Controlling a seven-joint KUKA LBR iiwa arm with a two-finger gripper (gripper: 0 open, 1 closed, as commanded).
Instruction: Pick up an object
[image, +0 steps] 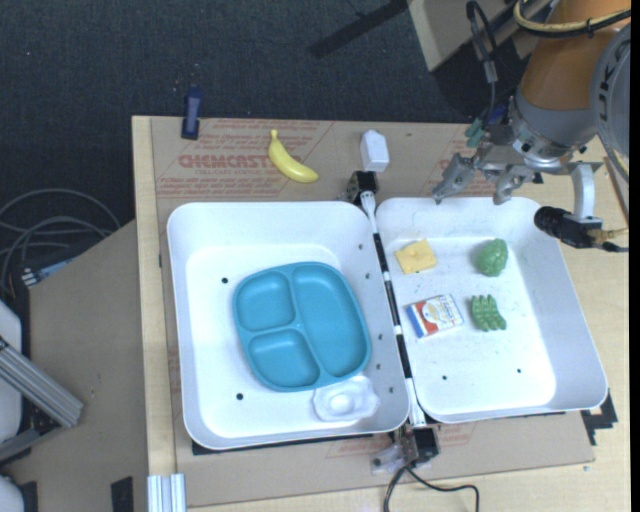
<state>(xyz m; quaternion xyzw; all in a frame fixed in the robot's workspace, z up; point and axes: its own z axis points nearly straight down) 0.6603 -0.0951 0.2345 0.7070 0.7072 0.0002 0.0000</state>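
Gripper (482, 182) hangs over the right bin's (560, 380) far rim, fingers spread, nothing between them.

Cheese wedge (416, 257), green lump (491, 257), ridged green piece (487, 313) and small carton (433, 315) lie apart on the floor, open room toward the near wall. The arm is cut off at the frame's upper right.

A robotics lab: a cardboard-topped desk (240, 160) carries two clipped-together white bins (200, 240), with loose cables (45, 235) over dark carpet (90, 60) at left.
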